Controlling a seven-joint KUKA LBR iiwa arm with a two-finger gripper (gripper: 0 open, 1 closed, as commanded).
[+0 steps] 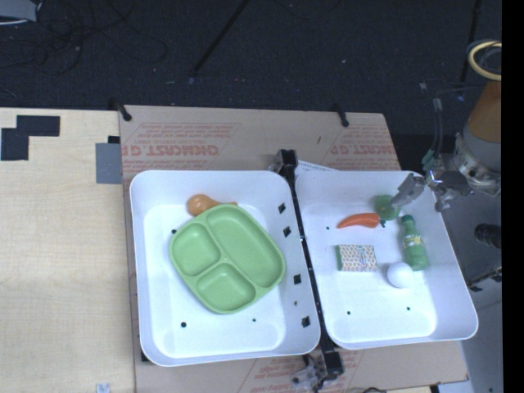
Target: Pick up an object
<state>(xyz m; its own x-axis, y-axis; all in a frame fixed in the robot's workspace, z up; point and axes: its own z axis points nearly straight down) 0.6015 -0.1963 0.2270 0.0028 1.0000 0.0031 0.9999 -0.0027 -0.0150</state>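
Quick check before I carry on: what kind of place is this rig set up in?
Most likely a robotics lab bench for pick tests, not a kitchen: two white bins holding toy-like items such as a green divided plate and an orange carrot, set on cardboard, with loose cables on dark flooring behind.

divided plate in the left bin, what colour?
Light green, all three compartments; the divided plate shows plainly in the camera view, lying in the left bin.

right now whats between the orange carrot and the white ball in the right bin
In the camera view, the patterned block lies between the carrot and the white ball, on the right bin's floor.
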